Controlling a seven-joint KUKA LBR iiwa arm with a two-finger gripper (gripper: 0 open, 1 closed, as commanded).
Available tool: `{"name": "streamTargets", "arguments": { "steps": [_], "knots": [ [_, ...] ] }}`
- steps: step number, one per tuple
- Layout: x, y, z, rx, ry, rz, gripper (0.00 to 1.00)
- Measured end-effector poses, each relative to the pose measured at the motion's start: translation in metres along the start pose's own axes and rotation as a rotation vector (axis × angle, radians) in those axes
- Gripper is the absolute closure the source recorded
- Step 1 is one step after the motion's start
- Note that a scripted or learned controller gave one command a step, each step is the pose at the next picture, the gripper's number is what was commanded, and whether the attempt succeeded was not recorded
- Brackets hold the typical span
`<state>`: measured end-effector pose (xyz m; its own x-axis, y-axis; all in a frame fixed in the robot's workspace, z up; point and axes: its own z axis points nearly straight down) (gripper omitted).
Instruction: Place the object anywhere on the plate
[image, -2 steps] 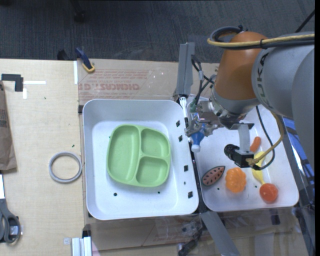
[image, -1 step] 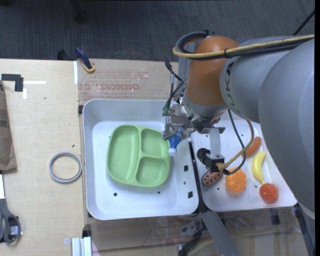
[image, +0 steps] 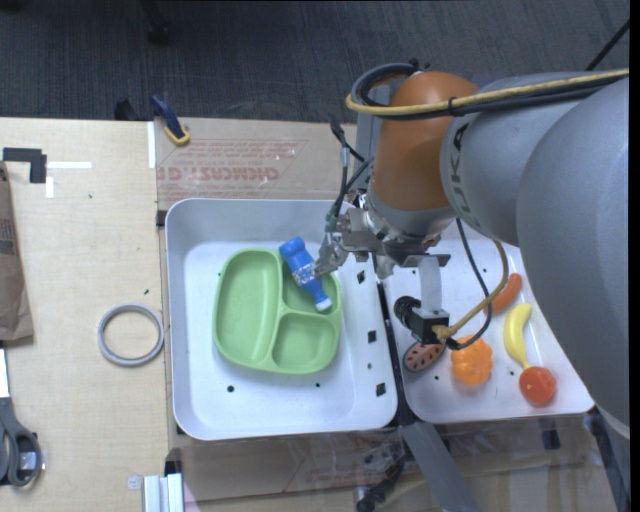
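Tool (image: 330, 255) hung over right rim of green plate (image: 272, 312), left bin (image: 190, 330). Blue object (image: 303, 272) lay tilted across plate's upper right compartment, one end at tool tip. Grip state: cannot tell, tips too small and crowded by cables. Probably poised at release point, object low above or resting on plate. Right bin (image: 560, 400) held banana (image: 516, 333), orange fruit (image: 473, 361), tomato (image: 537, 384). Pale wooden desk (image: 80, 260), tape ring (image: 131, 333), cardboard (image: 240, 165) behind, dark carpet (image: 250, 50) beyond.
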<state>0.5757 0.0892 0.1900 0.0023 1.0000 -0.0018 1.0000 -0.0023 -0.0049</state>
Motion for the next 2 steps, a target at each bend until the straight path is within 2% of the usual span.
{"name": "streamTargets", "arguments": {
  "steps": [1,2],
  "knots": [
    [-0.0515,-0.0686,0.0002,0.0,0.001,0.002,0.0],
    [-0.0528,-0.0681,-0.0075,0.003,0.0,0.006,1.0]
  ]
}}
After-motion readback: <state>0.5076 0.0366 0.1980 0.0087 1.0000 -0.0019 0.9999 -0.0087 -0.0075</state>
